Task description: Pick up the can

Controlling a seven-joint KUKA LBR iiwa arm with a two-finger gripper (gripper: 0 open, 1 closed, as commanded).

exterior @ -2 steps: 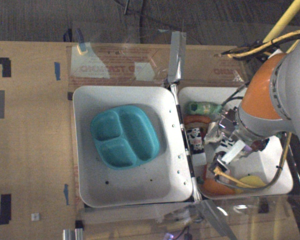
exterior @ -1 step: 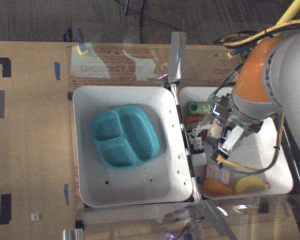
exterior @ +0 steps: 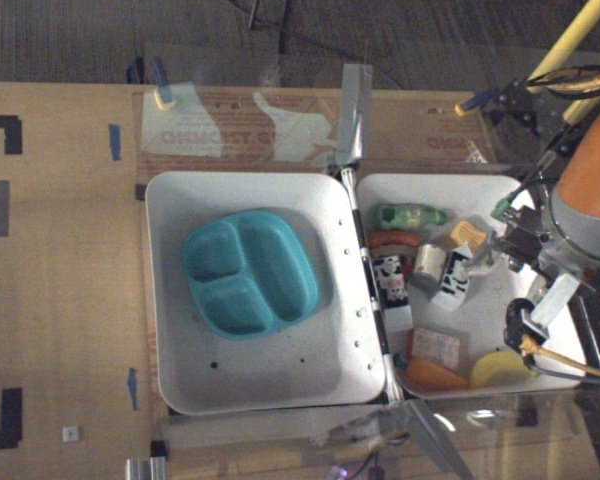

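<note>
Hand (exterior: 495,253) hovers just right of the can (exterior: 430,264) in the right bin (exterior: 480,186), likely lining up a grab; can't tell its state.

Reddish printed lettering on the cardboard sheet (exterior: 230,133) behind the bins, too blurred to read, black-and-white pattern on a small carton (exterior: 455,280), no legible words

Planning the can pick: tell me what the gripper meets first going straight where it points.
Likely the black-and-white carton, with the can just beyond; depth of the gripper is unclear.
</note>
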